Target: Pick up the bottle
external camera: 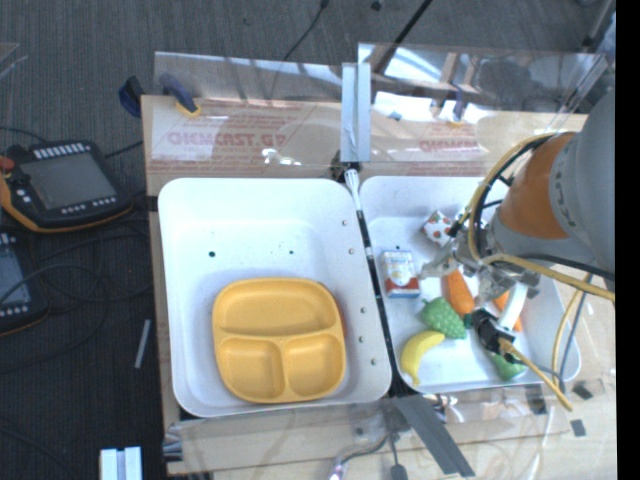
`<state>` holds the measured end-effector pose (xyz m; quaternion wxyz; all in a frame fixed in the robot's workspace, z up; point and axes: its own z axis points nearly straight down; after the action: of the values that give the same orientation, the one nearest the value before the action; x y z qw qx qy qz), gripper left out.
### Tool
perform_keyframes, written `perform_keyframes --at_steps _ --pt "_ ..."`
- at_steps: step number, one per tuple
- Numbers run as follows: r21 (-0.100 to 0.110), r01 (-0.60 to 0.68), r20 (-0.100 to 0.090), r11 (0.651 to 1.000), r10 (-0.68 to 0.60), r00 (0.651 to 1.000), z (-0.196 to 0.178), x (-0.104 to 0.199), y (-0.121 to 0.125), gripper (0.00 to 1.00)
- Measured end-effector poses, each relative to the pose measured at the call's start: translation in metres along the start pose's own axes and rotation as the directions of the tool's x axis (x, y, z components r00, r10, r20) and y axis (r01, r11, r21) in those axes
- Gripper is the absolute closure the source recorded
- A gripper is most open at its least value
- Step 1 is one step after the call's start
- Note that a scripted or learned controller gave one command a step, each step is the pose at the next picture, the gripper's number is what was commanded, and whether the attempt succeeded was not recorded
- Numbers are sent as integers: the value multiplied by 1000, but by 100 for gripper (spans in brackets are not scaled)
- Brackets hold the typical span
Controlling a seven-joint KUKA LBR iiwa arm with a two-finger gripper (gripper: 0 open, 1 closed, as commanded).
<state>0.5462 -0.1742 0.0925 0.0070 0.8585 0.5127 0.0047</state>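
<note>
Banana (421, 352) front | bottle (401, 273) left of hand (470, 268), apart

a robotics lab: teach pendant (60, 183) and loose cables (70, 268) on carpet.

I note two white bins (200, 228). Left bin: a yellow tray (280, 338). Right bin: a yellow banana (420, 352), green broccoli (443, 318), an orange carrot (459, 291), a red-and-white carton (401, 272). The arm (560, 193) is grey, banded orange.
</note>
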Motion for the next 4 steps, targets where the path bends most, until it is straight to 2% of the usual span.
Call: perform_keyframes --at_steps 1,2,3,4 --pt "0 -185 -1 983 185 983 -2 23 -79 0" --pt "-8 -594 -2 804 594 804 -1 39 -81 0" --pt "12 -595 16 804 595 804 -157 -12 -37 0" --pt "13 -610 17 792 610 792 -115 133 -54 0"
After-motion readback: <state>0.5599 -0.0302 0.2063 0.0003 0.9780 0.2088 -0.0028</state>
